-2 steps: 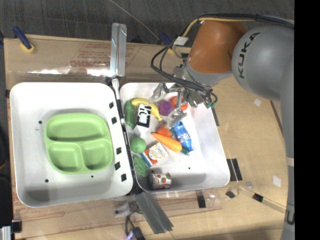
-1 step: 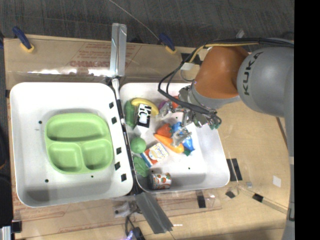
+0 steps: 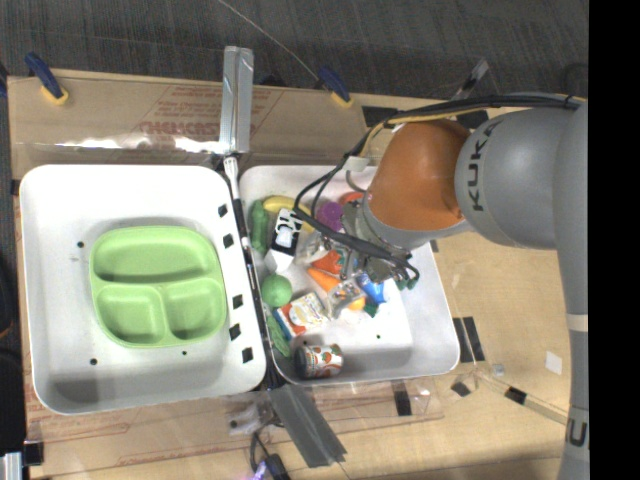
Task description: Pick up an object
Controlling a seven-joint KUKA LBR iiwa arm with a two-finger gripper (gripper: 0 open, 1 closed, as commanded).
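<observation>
Green plastic, a three-part tray [image 3: 157, 286], lies in the middle of the left bin [image 3: 40, 268]. The arm [image 3: 470, 183] hangs over the right bin [image 3: 425, 333], its gripper [image 3: 352, 280] low among a heap of small toys [image 3: 335, 268] at that bin's centre. A green ball [image 3: 275, 290] sits by the bin's left wall and a small can [image 3: 320, 360] near its front edge.

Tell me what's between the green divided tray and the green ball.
In the camera view, the green divided tray and green ball are separated by the two bins' adjoining white walls, with black clips.
</observation>
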